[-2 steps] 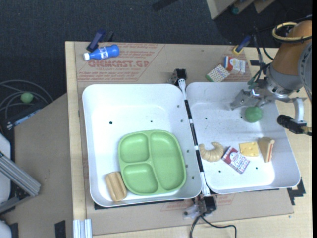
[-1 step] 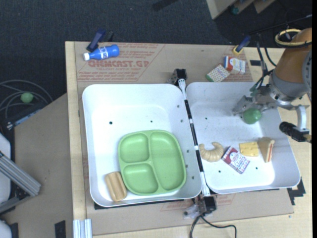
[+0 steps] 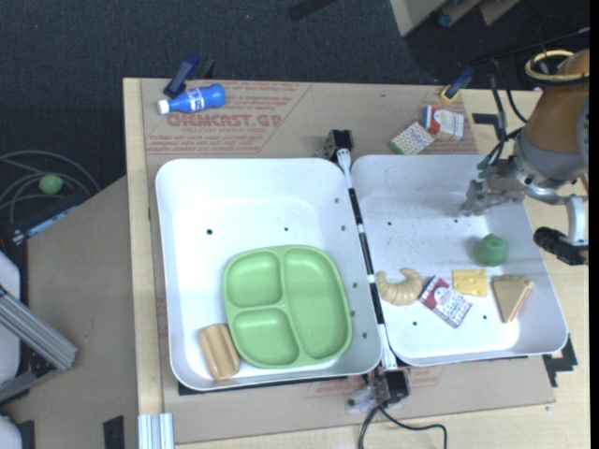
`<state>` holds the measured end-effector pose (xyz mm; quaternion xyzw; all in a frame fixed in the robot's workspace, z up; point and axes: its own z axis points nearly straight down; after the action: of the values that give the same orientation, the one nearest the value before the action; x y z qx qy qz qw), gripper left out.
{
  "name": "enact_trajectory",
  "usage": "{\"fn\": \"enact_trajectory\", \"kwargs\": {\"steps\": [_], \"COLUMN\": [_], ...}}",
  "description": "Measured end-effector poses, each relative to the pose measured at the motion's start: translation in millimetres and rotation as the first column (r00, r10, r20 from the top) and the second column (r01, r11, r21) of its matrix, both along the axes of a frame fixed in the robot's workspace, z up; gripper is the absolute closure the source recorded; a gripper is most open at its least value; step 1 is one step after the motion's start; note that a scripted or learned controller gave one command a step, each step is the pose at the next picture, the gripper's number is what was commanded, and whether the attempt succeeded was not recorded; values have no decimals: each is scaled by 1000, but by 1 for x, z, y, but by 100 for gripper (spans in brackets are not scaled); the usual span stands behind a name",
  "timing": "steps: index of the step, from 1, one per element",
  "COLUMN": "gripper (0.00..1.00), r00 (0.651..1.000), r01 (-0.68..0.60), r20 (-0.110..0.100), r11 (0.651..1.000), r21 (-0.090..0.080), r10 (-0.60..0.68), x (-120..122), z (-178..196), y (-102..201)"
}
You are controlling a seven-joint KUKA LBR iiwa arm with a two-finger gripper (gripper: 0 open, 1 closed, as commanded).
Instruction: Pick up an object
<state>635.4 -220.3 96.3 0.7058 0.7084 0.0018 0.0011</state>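
In the right bin [image 3: 412, 195] lie a green ball [image 3: 489, 248], a croissant [image 3: 400, 286], a red-and-white packet [image 3: 445, 301], a yellow cheese square [image 3: 470, 282] and a tan wedge [image 3: 511, 296]. My gripper [image 3: 477, 197] hangs low over the bin's far right part, a little above and behind the green ball, with nothing visible between its fingers. The arm's grey wrist and orange band [image 3: 559, 110] rise at the right edge.
The left bin [image 3: 187, 204] holds a green divided plate [image 3: 284, 303] and a tan bread piece [image 3: 218, 351]. On the bench behind the bins lie a blue-and-white bottle [image 3: 192, 98] and small cartons [image 3: 427, 129]. A black clamp [image 3: 339, 143] sits between the bins.
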Motion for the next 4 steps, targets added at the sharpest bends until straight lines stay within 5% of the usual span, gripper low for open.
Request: {"fn": "enact_trajectory", "kwargs": {"steps": [1,3,4], "gripper": [0,0,100], "r00": [1000,1000,1000], "r01": [-1,0,4], "r20": [-2,-5,-4], "r11": [1000,1000,1000], "r21": [5,8,0], "r10": [1,1,-4], "x": [0,-71,-73], "z": [-1,-11,-2], "y": [3,2,-2]}}
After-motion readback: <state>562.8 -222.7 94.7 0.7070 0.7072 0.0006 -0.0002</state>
